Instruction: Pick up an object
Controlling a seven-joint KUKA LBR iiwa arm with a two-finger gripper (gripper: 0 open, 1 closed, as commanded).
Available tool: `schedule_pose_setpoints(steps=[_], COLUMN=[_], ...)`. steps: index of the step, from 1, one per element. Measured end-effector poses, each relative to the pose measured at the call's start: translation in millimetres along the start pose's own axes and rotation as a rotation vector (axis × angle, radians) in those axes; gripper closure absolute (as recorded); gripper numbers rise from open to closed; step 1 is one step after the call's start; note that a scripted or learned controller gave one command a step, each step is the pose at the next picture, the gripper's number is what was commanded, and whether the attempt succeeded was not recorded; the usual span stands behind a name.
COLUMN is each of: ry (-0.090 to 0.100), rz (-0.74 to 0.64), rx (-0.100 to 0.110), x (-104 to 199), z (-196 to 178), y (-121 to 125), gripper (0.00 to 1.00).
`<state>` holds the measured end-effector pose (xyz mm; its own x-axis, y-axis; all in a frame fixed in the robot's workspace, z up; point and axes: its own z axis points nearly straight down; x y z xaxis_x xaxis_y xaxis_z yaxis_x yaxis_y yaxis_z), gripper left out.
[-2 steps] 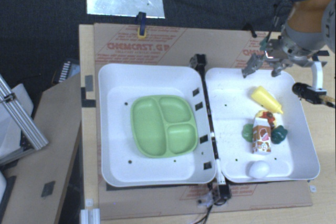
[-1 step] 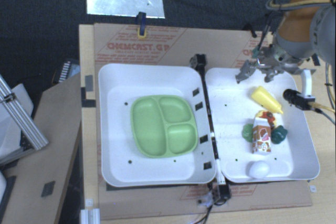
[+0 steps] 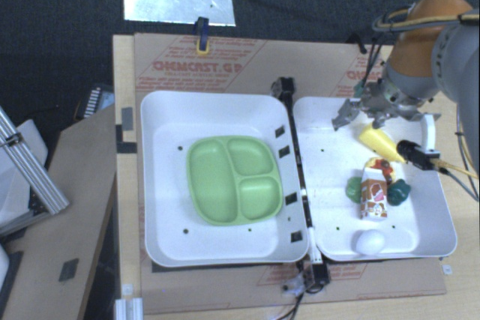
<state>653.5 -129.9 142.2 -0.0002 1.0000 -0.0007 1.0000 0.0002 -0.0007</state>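
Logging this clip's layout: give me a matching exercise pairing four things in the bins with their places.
Things:
1. green divided plate
2. white egg
3. yellow banana
4. small carton

Places:
A. right bin, near front edge
B. middle of left bin
C. right bin, between two green items
D. right bin, just below the hand

Pairs: 1-B, 2-A, 3-D, 4-C
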Motion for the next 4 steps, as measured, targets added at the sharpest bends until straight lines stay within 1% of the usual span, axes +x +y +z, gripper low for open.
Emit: schedule_pose_setpoints(steps=[1,2,3,4], ry=[-0.001,-0.001,-0.001,0.000], rz=[-0.001,-0.004,-0.005,-0.005], rx=[-0.006,-0.007,-0.009,-0.005], x=[0,3,1,1], z=[-14,-58,-122,-134], y=[2,4,11,12], gripper=[1.00,1.00,1.00,1.00])
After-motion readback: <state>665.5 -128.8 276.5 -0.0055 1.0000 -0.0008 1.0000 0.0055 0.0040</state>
